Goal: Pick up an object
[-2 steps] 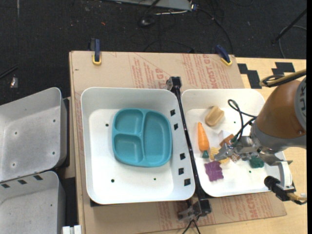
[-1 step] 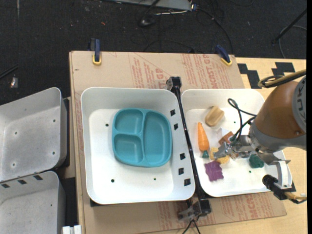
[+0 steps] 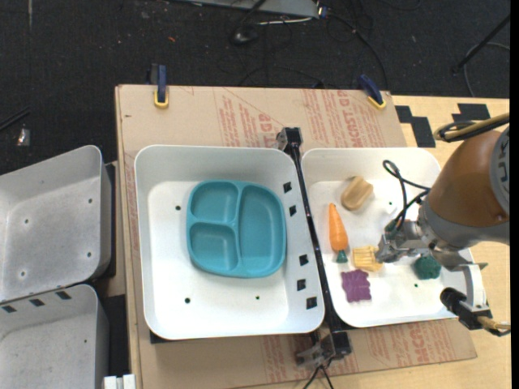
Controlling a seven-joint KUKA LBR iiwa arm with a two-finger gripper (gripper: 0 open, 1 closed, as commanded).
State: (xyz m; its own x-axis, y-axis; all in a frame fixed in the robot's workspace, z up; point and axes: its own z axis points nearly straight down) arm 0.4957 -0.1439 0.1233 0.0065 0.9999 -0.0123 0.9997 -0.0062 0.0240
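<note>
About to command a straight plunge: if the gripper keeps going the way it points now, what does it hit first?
Most likely the yellow toy. The gripper points down and leftward at it, with the carrot and purple toy either side. Height above it is unclear from this view.

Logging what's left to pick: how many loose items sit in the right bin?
5: tan piece at back, carrot, yellow piece by the hand, purple piece in front, green piece rightmost. The arm may hide more.
</note>
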